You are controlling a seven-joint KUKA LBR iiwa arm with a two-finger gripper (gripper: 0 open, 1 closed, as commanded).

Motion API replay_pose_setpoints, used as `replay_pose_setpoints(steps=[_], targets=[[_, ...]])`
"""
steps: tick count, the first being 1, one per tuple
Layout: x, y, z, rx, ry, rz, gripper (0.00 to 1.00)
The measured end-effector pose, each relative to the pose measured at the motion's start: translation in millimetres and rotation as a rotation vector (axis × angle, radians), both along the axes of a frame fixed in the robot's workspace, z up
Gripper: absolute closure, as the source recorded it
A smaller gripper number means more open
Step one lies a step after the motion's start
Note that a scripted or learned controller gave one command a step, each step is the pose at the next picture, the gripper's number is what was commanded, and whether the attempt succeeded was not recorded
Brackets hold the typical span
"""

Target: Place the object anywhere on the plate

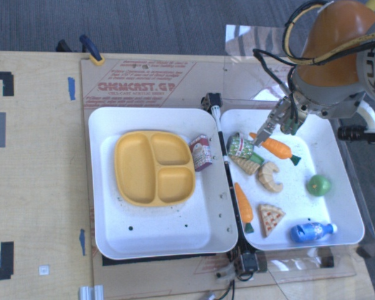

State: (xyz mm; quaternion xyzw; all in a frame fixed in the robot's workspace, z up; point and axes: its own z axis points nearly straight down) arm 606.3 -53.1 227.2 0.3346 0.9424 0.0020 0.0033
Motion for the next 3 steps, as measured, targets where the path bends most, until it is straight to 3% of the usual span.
replay_pose_setpoints(steps=[1,2,3], targets=[[19.0,68.8,20.4,0.001,-0.001,-0.101,1.0],[-9.3,149.6,-45.6,0.002,0.014,-0.155,1.0],[-6.9,145.3,-42.1,0.0,0.006,-0.161,0.0]])
